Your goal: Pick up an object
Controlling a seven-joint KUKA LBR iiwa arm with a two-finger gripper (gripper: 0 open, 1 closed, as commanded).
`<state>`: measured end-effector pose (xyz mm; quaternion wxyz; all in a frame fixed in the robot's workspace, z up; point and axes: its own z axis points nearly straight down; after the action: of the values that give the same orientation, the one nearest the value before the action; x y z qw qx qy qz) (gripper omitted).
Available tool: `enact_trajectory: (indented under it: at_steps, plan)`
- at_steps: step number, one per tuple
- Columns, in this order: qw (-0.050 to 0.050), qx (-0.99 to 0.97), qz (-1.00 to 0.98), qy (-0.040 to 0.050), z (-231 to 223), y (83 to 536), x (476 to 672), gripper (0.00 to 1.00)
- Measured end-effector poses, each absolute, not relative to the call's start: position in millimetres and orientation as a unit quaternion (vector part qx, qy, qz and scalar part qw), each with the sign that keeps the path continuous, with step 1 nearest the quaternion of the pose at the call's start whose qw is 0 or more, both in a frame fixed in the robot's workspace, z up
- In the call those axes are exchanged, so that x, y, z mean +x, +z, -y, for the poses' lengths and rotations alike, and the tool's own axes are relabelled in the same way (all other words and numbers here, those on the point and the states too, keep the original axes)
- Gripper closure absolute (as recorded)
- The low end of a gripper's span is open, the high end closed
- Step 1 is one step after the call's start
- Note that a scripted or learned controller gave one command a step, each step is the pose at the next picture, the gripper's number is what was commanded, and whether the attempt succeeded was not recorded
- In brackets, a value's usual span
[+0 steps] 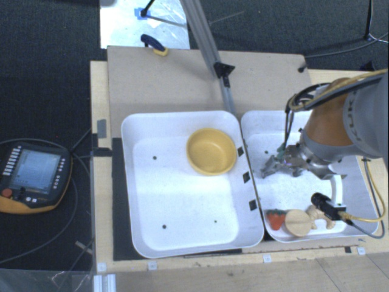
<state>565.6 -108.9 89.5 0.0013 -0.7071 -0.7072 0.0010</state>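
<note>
A yellow bowl (pixel 211 151) sits upright in the left bin (pixel 146 181), near its back right corner. At the right bin's (pixel 261 123) front edge lie a small red and green piece (pixel 276 219), a tan wooden disc (pixel 298 222) and a pale wooden figure (pixel 320 215). My gripper (pixel 275 165) hangs over the middle left of the right bin, pointing left, well behind those front objects. Nothing shows between its fingers.
A grey pole (pixel 203 32) slants across the cardboard backing behind the bins. A pendant with a screen (pixel 31 175) lies on the floor at the left. A black cable end (pixel 325 207) dangles near the wooden figure. The arm (pixel 349 123) covers the right bin's right side.
</note>
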Motion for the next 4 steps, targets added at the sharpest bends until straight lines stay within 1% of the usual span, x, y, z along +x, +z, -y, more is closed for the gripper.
enact_trajectory:
  at_steps: [1, 2, 3, 4]
  plan:
    - [-0.001, -0.707, 0.707, -0.0006, 109, 102, 567.1, 1.00]
    - [-0.002, -0.707, 0.707, -0.0014, 103, 147, 565.9, 1.00]
    - [-0.002, -0.707, 0.707, -0.0013, 106, 190, 567.2, 1.00]
    - [-0.002, -0.707, 0.707, -0.0017, 106, 243, 568.2, 1.00]
